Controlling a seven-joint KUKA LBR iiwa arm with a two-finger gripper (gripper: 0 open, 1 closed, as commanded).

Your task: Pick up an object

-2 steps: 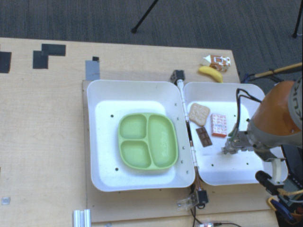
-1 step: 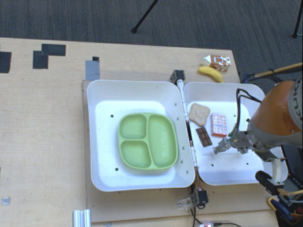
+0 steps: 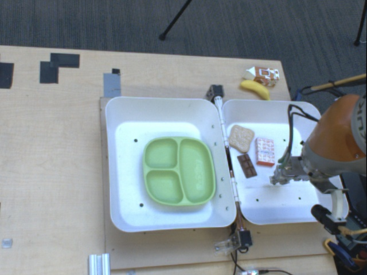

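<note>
Objects for picking lie in the right shallow white bin [image 3: 298, 208]: from my feed, a tan bread-shaped piece [image 3: 241, 137], a red-and-white packet [image 3: 265, 151] and a small dark brown bar [image 3: 247, 166]. I see the gripper [image 3: 282, 175] low beside the packet, touching nothing I can make out. A green three-compartment plate [image 3: 179, 171] sits in the left bin [image 3: 123, 171].

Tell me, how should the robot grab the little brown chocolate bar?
The chocolate bar lies flat and slanted in the right bin. Probably best: come straight down and pinch its two long edges at the middle, since it's narrow there and has bare floor on both sides.
</note>
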